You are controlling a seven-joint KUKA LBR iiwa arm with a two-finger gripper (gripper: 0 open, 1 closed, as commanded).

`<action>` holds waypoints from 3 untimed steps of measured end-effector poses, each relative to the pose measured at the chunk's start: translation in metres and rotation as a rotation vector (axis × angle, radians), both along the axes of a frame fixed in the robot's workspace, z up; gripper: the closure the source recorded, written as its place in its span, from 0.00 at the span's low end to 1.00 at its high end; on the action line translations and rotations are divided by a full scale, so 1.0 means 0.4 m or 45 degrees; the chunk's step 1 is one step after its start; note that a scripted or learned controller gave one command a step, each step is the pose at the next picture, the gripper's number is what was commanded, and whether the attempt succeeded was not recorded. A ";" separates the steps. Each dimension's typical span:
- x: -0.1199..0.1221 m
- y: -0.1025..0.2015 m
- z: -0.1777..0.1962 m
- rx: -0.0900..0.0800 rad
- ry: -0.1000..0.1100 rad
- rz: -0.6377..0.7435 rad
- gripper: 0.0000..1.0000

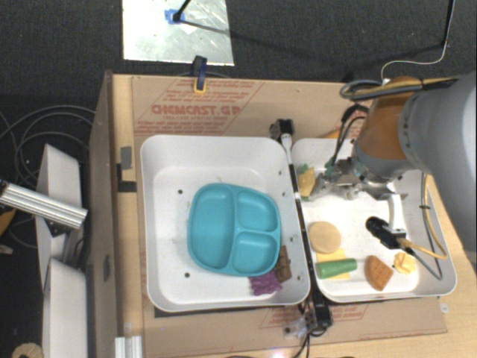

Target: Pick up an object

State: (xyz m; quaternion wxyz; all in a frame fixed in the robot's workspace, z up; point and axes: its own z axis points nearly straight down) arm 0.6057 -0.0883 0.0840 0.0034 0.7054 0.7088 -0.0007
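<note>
Camera view had the jaws [322, 183] low at the right bin's [440, 283] upper-left wall, state unclear, beside a green-yellow piece [305, 182]; tan disc [325, 238], green cylinder [333, 268] and orange wedge [378, 272] crowded the lower half.

camera: fixed overhead | slanted down | both bins [223, 151] framed

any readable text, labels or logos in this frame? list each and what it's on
"CHEMCAST GP", red print on the brown board under the two bins, above the left bin; the last letters are soft, so that part is uncertain.
Smaller red lines above and below that word on the board: too blurred to read.
Red print on the board's front edge below the bins: too blurred to read.
No readable text on the blue divided plate or the food items.
</note>
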 end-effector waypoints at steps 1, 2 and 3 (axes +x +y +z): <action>0.102 -0.022 0.001 -0.001 0.021 0.001 0.00; 0.101 -0.022 0.001 -0.003 0.020 -0.002 0.00; 0.090 -0.024 0.001 0.004 0.005 -0.007 0.00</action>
